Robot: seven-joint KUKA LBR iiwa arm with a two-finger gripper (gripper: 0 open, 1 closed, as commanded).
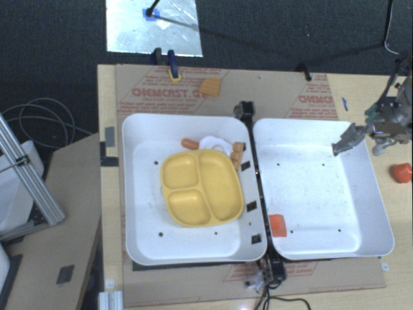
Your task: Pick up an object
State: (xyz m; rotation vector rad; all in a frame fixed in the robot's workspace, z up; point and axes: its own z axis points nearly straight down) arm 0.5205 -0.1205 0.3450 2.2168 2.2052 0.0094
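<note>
A yellow divided plate lies in the left bin. Behind it sit a small orange sausage-shaped piece, a white item and a brown piece. An orange-red block rests near the front left corner of the right bin. My gripper reaches in from the right, above the right bin's far right part, well away from the block and with nothing seen in it.
A tan piece lies on the cardboard behind the bins. Another orange-red object sits on the bench just right of the right bin. A black divider with clips runs between the bins.
</note>
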